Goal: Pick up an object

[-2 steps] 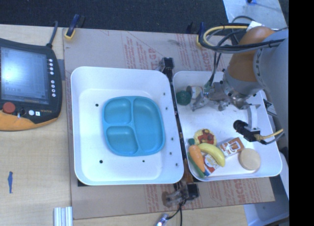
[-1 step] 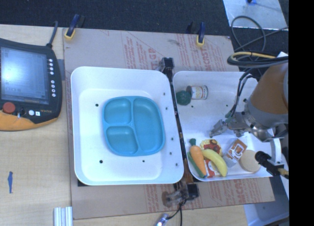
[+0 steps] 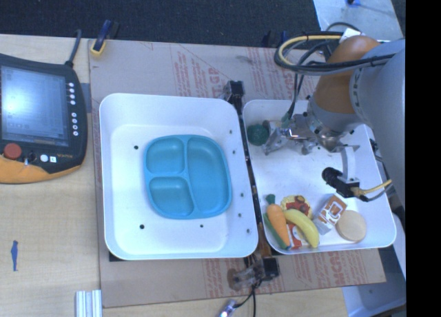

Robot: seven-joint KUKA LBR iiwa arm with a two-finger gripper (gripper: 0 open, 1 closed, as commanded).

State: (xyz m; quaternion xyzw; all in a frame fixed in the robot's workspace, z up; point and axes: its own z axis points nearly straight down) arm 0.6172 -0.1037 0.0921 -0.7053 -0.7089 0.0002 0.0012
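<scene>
- Two shallow white bins: the right bin (image 3: 358,243) has one orange carrot (image 3: 277,222), one yellow banana (image 3: 304,227) and one tan round disc (image 3: 351,226) along its near edge.
- Left bin (image 3: 117,171): one blue divided plate (image 3: 187,175), bare rim around.
- End effector (image 3: 293,136) at the right bin's far edge, beside one dark green ball (image 3: 258,133); grip unreadable.

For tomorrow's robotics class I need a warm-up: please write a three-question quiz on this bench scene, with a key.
1. True or false: the blue divided plate lies in the left bin.
2. Which toy lies nearest the gripper? A) the banana B) the dark green ball C) the carrot
3. Fill in: the carrot, the banana and the tan round piece lie along the ______ edge of the right bin.

Key: 1 true; 2 B; 3 near.
</scene>
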